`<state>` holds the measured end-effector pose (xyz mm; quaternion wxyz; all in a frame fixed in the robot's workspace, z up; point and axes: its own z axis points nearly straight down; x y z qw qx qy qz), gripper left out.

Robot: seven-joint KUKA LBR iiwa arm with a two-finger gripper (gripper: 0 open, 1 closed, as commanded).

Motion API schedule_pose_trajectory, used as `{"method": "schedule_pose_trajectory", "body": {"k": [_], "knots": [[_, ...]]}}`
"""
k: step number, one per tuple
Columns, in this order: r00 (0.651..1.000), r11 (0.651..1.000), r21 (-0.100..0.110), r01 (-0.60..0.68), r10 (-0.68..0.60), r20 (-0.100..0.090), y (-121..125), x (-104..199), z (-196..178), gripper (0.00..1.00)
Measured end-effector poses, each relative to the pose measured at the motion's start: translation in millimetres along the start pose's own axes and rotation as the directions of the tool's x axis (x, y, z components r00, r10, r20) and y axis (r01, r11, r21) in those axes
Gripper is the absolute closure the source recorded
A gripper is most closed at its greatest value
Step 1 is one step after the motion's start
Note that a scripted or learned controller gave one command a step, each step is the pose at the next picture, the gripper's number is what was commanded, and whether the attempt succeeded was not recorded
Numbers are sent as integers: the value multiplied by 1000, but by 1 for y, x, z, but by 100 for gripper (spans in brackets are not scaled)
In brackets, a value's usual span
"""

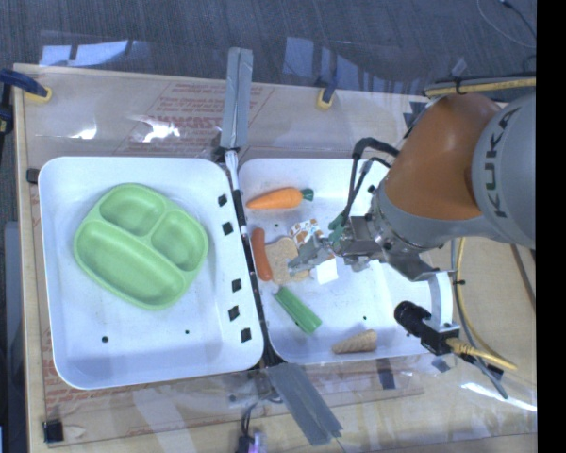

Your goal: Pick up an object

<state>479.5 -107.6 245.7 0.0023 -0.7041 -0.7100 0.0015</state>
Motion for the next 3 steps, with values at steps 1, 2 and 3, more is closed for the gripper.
{"method": "schedule_pose_trajectory", "body": {"k": [1, 2, 3], "knots": [[992, 992, 2, 124, -124, -1, 15, -51, 132, 0], [984, 984, -1, 177, -177, -1, -2, -33, 156, 0], [983, 983, 1, 183, -183, -1, -2, -33, 147, 100]]}}
